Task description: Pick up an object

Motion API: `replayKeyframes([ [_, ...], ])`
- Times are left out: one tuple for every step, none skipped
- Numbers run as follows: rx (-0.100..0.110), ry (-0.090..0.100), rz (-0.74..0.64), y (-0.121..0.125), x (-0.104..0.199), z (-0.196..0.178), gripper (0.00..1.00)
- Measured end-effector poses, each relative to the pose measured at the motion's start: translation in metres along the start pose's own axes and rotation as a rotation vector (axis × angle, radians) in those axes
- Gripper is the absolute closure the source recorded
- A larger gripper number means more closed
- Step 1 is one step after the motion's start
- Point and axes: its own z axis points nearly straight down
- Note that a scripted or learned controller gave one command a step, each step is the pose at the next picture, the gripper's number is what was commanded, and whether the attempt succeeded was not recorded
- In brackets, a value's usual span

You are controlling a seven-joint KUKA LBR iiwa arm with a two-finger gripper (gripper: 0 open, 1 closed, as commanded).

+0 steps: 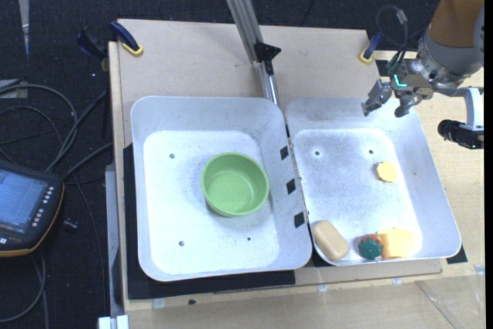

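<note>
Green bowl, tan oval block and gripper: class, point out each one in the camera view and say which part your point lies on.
green bowl [235, 185], camera view, on its inner floor.
tan oval block [330, 240], camera view, on its top face.
gripper [389, 103], camera view, midway between its fingertips.

No text, label or number can be read anywhere

Bench [200, 62]: we note a pale tan board, bare along its far strip.
Left bin [154, 135]: white, shallow, resting directly on the bench.
Right bin [420, 158]: white, touching the left bin's right edge.
Clamps: we see one at the far left corner [127, 40], one at the far right [370, 48].
</note>
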Motion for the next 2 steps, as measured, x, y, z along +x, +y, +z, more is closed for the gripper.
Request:
replayKeyframes([
  [0.000,0.000,0.000,0.000,0.000,0.000,0.00],
  [0.005,0.001,-0.001,0.002,0.007,0.061,0.00],
])
